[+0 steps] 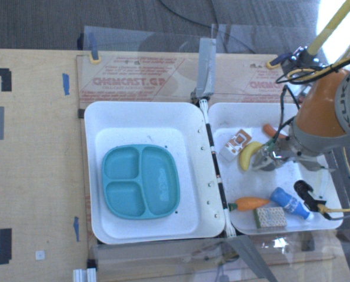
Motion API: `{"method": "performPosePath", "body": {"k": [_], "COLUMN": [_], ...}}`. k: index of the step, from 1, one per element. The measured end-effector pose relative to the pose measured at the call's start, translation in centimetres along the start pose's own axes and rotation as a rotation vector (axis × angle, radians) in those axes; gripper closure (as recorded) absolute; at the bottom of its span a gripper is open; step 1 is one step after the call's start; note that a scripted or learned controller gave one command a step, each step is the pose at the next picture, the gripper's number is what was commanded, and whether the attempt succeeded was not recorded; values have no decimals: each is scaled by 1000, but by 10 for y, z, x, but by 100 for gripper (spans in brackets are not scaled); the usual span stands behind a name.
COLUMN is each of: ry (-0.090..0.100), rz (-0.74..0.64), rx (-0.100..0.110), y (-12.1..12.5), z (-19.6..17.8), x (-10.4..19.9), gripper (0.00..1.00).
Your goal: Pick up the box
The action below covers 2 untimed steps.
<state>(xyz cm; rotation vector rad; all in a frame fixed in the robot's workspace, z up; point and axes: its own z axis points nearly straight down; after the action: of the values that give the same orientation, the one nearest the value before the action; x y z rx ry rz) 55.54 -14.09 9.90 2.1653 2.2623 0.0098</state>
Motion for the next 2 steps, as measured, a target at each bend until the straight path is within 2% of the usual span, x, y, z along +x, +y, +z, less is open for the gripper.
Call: {"method": "performPosePath", "body": {"k": [1,2], "ry": [1,0], "rz": [156,436], "rx": [11,17], "y": [27,19], "z": [-144,-108], "x": [82,138], "gripper": [100,100]}}
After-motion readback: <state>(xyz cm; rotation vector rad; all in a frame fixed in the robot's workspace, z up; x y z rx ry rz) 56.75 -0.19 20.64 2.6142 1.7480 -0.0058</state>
